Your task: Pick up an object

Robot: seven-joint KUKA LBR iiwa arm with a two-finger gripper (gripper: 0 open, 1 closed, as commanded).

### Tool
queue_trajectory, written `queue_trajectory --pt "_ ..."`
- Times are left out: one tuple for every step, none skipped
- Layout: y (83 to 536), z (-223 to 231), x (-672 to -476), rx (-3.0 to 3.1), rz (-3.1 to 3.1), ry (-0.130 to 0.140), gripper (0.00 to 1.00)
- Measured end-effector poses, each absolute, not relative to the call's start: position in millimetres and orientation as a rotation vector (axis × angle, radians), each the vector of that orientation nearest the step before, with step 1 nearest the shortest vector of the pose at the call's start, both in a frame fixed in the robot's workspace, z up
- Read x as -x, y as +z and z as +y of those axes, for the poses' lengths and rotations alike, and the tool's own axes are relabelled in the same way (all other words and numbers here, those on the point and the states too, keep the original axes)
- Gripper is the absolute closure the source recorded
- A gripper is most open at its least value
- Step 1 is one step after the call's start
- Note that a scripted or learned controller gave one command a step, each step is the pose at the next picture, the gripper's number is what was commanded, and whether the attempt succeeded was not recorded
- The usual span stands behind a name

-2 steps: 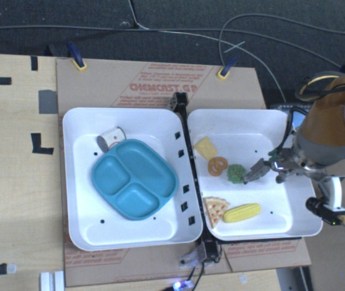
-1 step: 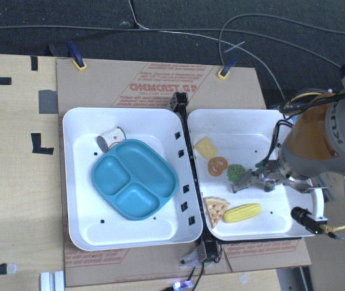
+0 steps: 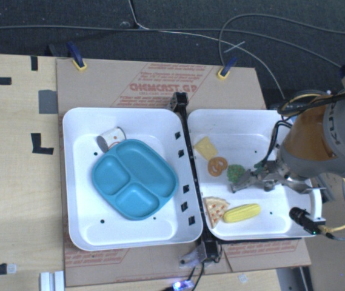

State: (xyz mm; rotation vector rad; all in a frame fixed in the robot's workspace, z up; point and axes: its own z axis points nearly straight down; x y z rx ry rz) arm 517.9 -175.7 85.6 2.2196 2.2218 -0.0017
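The gripper (image 3: 240,185) is reaching low into the right bin (image 3: 245,121), just beside the green broccoli piece (image 3: 236,173), but nothing is being held yet, and how its tool stands I cannot tell.

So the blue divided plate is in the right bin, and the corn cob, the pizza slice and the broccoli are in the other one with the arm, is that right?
Not quite. The camera view shows the blue divided plate in the left bin, not the right one. The rest stands: the corn cob, the pizza slice and the broccoli are in the other bin, where the arm reaches in.
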Motion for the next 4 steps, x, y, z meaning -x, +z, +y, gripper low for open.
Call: queue_trajectory --pt "96 -176 -518.1 -2.217 2.220 -0.002 1.00" --pt "149 -165 -518.8 -2.218 2.223 0.002 1.00" --pt "192 -162 -521.3 -2.217 2.222 0.002 1.00" --pt "234 -165 -522.3 -2.217 2.220 0.002 1.00"
